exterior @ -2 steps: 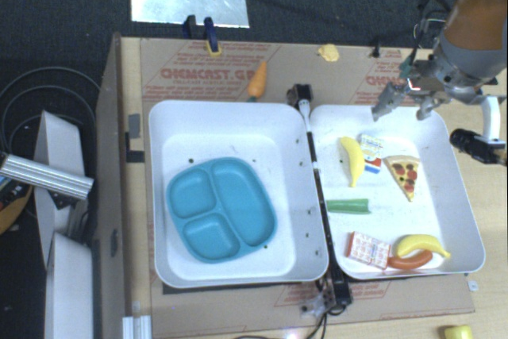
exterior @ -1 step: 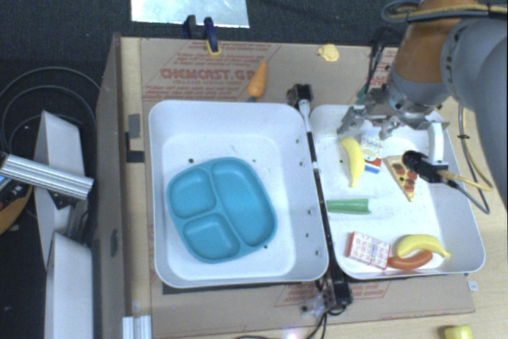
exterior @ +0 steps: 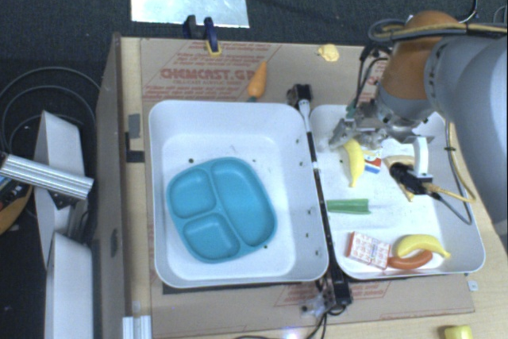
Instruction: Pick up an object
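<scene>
Gripper point(exterior: 355, 137) right over a toy banana point(exterior: 354, 163) in the right bin point(exterior: 476, 250).
I can't tell its grip. The banana looks light, smooth and slippery; grab its middle.

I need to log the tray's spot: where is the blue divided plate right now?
The blue divided plate lies in the left white bin, toward its front-left, across the divider from the green stick.

A brown cardboard-covered bench point(exterior: 198, 63) is carrying two white bins, the left bin point(exterior: 171, 131) and the right bin point(exterior: 468, 254), lying side by side. An orange carrot point(exterior: 257, 80) and a small yellow piece point(exterior: 329, 53) are lying on the cardboard behind them.
</scene>
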